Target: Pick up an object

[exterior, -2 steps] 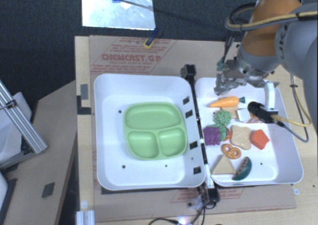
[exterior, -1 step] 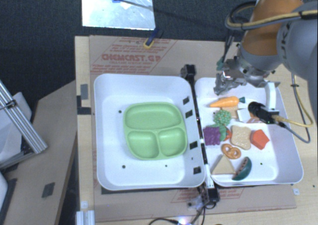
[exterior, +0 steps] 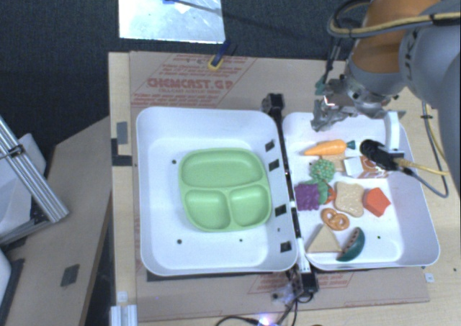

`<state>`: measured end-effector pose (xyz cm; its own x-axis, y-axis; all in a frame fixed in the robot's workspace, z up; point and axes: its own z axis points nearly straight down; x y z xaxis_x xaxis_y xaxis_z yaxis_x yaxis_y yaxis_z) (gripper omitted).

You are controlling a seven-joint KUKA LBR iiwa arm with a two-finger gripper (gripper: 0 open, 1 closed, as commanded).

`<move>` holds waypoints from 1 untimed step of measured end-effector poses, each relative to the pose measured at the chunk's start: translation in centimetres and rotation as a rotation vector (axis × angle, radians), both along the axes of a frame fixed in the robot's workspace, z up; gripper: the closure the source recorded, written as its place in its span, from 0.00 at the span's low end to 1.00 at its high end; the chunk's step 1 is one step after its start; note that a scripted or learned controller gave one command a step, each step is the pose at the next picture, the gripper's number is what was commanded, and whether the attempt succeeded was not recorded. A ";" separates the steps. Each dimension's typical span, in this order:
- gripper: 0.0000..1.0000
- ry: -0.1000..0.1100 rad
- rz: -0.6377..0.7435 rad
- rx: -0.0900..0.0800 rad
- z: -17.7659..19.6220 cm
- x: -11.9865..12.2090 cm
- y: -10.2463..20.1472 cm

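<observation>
Dark cloth backs a tan table [exterior: 122, 173] carrying two white bins side by side. Working from the near edge outward, you find in the right bin [exterior: 414, 245] a dark green piece [exterior: 353, 244] beside a pale wedge [exterior: 323, 240], then a pretzel [exterior: 333, 218], a toast slice [exterior: 349, 198], an orange block [exterior: 376, 201] and purple grapes [exterior: 307, 195]. Farther on lie a green floret [exterior: 322, 169] and a carrot [exterior: 325, 148]. The left bin [exterior: 158, 130] holds a green divided tray [exterior: 223, 188]. The gripper [exterior: 325, 117] hangs over the right bin's far left corner, nothing between its fingers; whether they stand apart or together you cannot tell. The carrot lies just beside the tips, toward the near edge, not touching. You are judged to be at the approach step: next, centre over the carrot, descend, close.
</observation>
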<state>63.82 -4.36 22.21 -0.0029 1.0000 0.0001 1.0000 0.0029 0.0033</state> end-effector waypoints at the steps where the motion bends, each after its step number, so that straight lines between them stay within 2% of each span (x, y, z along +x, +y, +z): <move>1: 1.00 0.001 -0.001 0.001 1.2 -0.9 0.0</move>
<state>62.92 -4.38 23.41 -0.0016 1.0000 0.0007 1.0000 0.0016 0.0021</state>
